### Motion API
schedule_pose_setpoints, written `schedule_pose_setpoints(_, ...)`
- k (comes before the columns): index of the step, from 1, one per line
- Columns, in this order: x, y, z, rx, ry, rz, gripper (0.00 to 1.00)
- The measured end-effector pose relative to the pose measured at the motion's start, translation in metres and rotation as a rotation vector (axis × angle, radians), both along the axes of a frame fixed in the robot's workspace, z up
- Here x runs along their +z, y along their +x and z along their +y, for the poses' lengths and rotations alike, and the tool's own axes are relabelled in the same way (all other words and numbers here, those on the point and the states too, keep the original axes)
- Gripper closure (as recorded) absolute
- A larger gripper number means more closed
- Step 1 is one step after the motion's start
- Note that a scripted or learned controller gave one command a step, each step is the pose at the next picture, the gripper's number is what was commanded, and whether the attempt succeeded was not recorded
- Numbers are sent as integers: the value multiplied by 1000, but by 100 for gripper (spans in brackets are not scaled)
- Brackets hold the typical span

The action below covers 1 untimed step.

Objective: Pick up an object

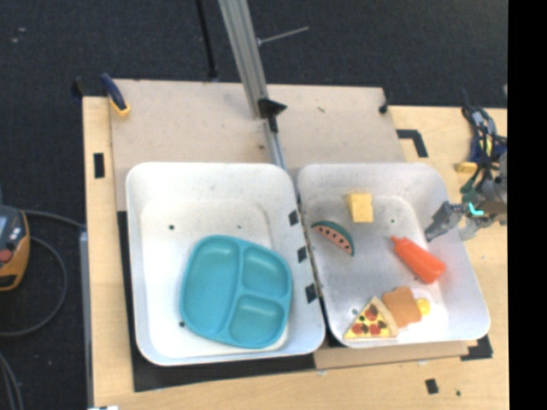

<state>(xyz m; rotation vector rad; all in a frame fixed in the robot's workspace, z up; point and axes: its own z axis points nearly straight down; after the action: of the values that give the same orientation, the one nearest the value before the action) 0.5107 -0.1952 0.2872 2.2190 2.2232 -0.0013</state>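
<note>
We saw the gripper (446, 219) low over the right bin (461, 314), close to its right edge and just above the carrot (419, 259). It was small and dark in the camera view, so we could not tell whether it was released, clenched or grasping anything; nothing showed in it.

The carrot lay slantwise, its near end pointing up toward the gripper, which probably made it the object aimed at. It sat apart from its neighbours on that side, so an approach from the right edge looked open to us.

The other toys were spread across the same bin. The cheese (361, 207) lay toward the back edge. The melon slice (333, 237) sat near the left edge. The pizza (370, 321) and bread (403, 306) touched each other at the front edge, just beside the carrot's lower end, and we judged they might be nudged if the descent drifted forward.

The left bin (145, 186) carried a teal tray (236, 290) near its front edge, well apart from the arm's work.
</note>
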Motion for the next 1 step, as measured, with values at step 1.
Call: schedule_pose_setpoints(1,1,0,0,0,-1,-2,0)
